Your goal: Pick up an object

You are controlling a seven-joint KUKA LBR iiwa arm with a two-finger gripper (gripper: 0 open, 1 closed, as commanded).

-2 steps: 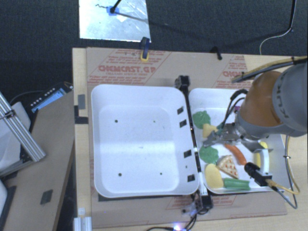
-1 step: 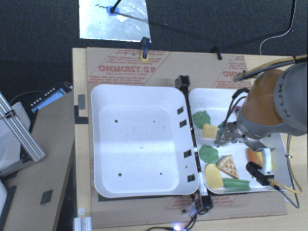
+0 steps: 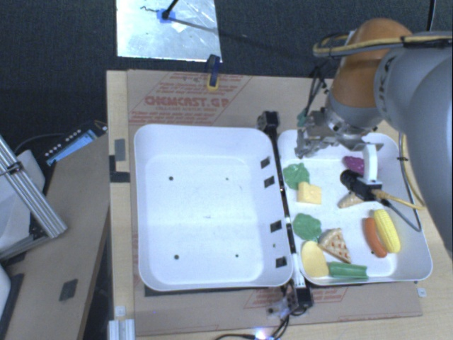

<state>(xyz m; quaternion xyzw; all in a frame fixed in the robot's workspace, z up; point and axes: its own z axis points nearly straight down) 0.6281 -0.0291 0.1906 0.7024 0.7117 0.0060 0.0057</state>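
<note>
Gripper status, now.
Gripper: low over the far end of the right bin, near the green toy; open or shut cannot be told.

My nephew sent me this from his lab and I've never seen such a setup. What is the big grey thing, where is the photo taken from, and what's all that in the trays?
The grey shape with the orange band is a robot arm, reaching in from the right. Its job is to pick up an object. One fixed camera looks down at a slant on a bench with two shallow white bins. The gripper hangs over the far end of the right bin; I cannot tell whether it holds anything. That bin contains toy food: a yellow cheese block, corn, a carrot, a pizza slice, green pieces and a few more. The left bin sits beside it.
</note>
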